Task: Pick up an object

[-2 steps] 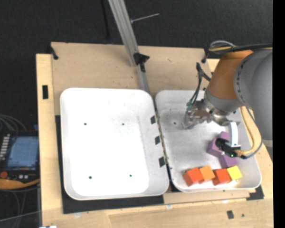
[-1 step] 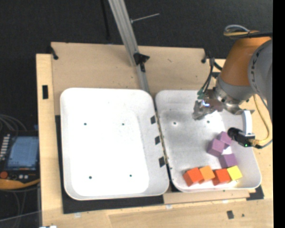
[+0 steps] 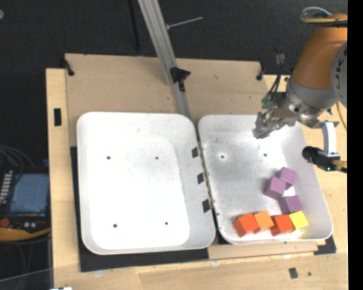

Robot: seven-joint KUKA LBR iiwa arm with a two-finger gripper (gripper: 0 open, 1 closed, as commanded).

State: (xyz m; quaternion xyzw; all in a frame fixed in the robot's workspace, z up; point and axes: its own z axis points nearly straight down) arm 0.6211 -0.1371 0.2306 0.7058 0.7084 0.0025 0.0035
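Several small blocks lie in the right bin (image 3: 230, 138), toward its near right corner. Two purple blocks (image 3: 280, 182) sit stacked close together, with a third purple block (image 3: 291, 203) just below them. Along the near wall are an orange-red block (image 3: 247, 223), an orange block (image 3: 264, 220), a red block (image 3: 283, 223) and a yellow block (image 3: 299, 220). My gripper (image 3: 265, 125) hangs over the far right part of the right bin, well away from the blocks, with nothing seen between its fingers.
The left bin (image 3: 136, 180) stands beside the right one on the wooden bench. A slanted metal pole (image 3: 163, 47) rises behind the bins near their shared edge. A blue-screened device (image 3: 27, 195) sits off the bench at the left.
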